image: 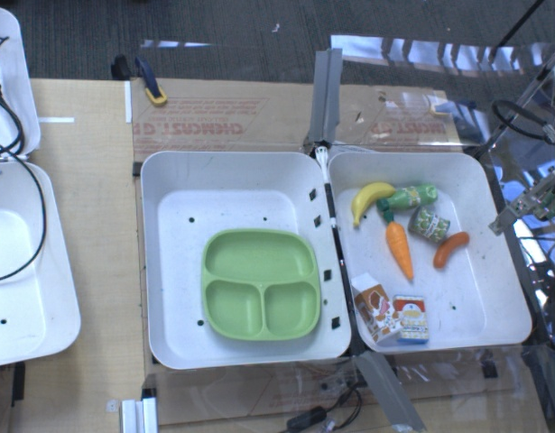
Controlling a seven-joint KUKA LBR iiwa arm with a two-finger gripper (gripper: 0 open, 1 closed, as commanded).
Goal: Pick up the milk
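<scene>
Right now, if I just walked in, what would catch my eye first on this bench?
The bright green divided plate, lying alone in the left bin, stands out most. Next comes the cluster of toy food in the right bin: a yellow banana, an orange carrot, a sausage, and two small cartons at its near edge.

One fixed camera looks down (at a slant) on both bins (169,350).

Both bins (160,242) look like smooth, slightly glossy white plastic. The green plate (259,282) is matt plastic. The milk (378,312) carton shows printed paperboard. The counter (87,124) looks like bare wood.
</scene>
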